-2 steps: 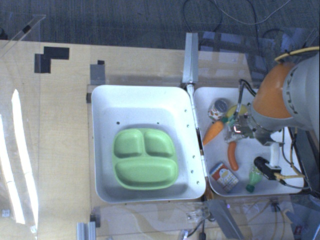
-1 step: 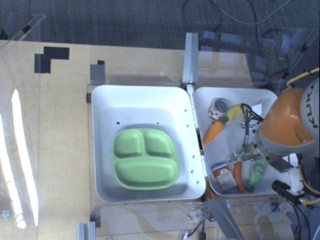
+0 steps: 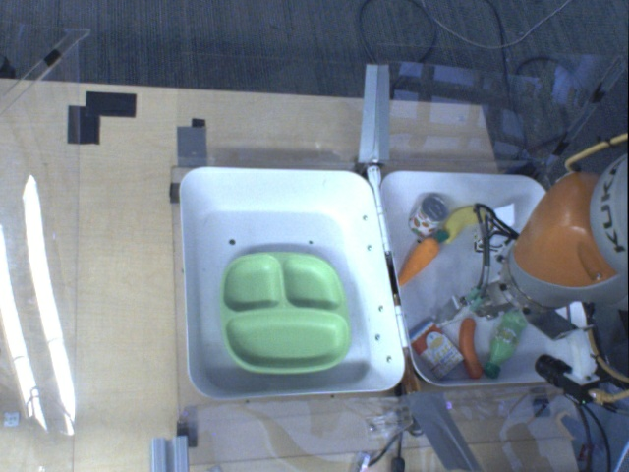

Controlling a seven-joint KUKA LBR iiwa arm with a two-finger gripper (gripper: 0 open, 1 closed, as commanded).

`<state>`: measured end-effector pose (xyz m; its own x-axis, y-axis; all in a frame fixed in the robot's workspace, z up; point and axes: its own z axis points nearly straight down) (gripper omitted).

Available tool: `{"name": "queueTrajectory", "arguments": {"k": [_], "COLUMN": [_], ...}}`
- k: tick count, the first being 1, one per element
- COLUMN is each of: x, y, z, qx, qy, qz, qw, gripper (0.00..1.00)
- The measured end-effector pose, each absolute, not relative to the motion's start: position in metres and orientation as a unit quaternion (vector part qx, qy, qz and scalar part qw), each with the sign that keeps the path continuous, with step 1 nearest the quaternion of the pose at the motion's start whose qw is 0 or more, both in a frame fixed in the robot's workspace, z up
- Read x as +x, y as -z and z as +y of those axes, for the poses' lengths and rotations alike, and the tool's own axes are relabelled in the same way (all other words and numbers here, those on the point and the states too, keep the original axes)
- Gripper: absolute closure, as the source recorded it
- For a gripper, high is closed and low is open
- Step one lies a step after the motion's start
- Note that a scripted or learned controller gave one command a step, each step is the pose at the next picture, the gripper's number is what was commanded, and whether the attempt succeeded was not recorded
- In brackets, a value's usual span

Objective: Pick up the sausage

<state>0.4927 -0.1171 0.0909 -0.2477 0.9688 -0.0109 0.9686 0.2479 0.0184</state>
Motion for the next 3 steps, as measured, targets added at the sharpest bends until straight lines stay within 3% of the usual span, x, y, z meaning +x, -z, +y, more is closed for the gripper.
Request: {"name": "queueTrajectory", "arguments": {"k": [2,3], "x": [0.495,0.492], "y": [-0.091,-0.09], "z": [-0.104,-0.149], "qx": [0.592,0.565], "qy": [-0.0031,-0.0036], "qz": [0.806,0.825], "qw": [0.008,0.007], "gripper": [0.0,0.0]}}
